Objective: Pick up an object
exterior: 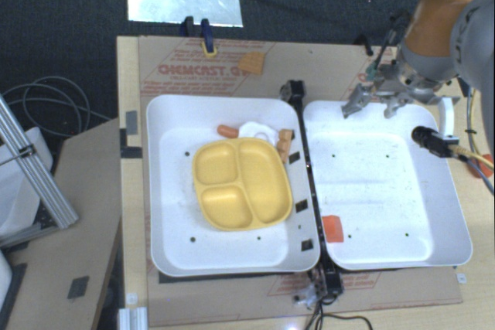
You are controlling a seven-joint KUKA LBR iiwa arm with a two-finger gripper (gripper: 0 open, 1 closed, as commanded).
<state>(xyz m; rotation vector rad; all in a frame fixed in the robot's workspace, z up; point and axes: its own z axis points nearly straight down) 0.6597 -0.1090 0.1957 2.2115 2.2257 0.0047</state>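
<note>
Gripper (372,102) spread open, empty, over right bin's (448,189) far rim; risks clipping rim, missing orange block (332,228).

One fixed camera looks down on the worktop (232,62) at a slant from well above, far enough back to take in both white bins (170,243) side by side and the dark floor beyond. The arm (445,11) enters from the frame's right.

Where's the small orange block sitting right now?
The orange block lies in the right bin, at its near-left corner beside the divider between the bins, far from the gripper at the bin's far edge.
</note>
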